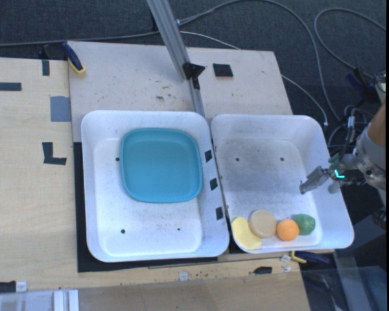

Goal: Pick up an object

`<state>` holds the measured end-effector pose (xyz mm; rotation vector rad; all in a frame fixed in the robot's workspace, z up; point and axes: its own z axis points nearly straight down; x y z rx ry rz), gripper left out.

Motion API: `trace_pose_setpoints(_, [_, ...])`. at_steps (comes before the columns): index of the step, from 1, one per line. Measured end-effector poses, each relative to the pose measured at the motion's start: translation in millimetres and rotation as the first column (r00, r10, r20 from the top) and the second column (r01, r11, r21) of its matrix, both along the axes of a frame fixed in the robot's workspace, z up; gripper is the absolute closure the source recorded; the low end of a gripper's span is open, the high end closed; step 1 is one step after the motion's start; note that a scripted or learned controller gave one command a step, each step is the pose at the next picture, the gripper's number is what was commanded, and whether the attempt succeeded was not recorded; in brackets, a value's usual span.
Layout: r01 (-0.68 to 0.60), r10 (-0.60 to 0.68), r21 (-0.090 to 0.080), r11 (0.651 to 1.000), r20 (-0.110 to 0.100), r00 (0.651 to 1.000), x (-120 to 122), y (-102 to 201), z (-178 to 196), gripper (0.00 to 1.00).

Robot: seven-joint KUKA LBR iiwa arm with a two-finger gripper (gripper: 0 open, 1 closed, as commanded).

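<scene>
Gripper (314, 180) at right white bin's (246, 125) right wall, fingers' state unclear. Open floor left of it. Yellow, tan, orange (287, 230), green pieces row along near edge.

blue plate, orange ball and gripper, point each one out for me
blue plate (161, 165), camera view, centre of its flat face
orange ball (287, 230), camera view, middle of the ball
gripper (313, 181), camera view, at its fingertips

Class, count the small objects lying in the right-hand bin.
4, clustered along its near edge: yellow piece, tan disc, orange ball, green object. None seems hidden.
</scene>
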<state>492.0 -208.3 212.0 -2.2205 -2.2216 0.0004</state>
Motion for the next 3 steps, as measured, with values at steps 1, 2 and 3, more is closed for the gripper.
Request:
trace_pose_setpoints(1, [0.000,0.000,0.000,1.000,0.000,1.000,0.0,0.0,0.0,0.00])
trace_pose_setpoints(2, [-0.001,0.001,0.001,1.000,-0.004,1.000,-2.1,10.1,-49.0,0.00])
trace_pose_setpoints(3, [-0.001,0.001,0.001,1.000,-0.005,1.000,1.8,19.7,-101.6,0.00])
